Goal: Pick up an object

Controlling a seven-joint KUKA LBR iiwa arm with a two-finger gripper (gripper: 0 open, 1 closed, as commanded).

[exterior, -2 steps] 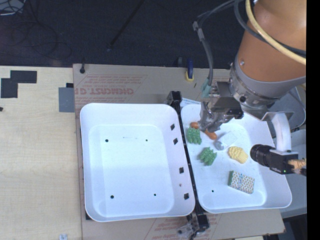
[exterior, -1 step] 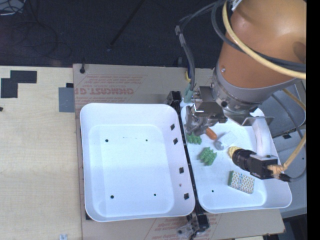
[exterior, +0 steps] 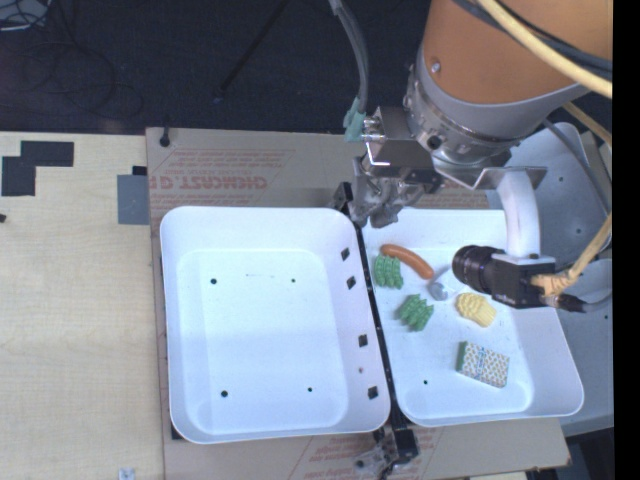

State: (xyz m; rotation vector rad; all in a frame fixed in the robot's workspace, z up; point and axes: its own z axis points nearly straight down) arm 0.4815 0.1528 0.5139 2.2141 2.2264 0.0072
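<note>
The right bin (exterior: 540, 398) holds an orange sausage (exterior: 407, 259), two green leafy toy pieces (exterior: 388, 271) (exterior: 414, 312), a yellow corn-like piece (exterior: 476, 309), a green and white patterned block (exterior: 484, 363) and a small grey item (exterior: 437, 289). My gripper (exterior: 378, 206) hangs over the far left corner of the right bin, just behind the sausage and apart from it. I see nothing held in it.
The left bin (exterior: 180, 268) lies beside the right one, the two joined by a black clipped divider (exterior: 362, 308). A black cylinder (exterior: 495, 273) on a white bracket juts over the right bin's far right. Brown cardboard (exterior: 240, 168) lies under both bins.
</note>
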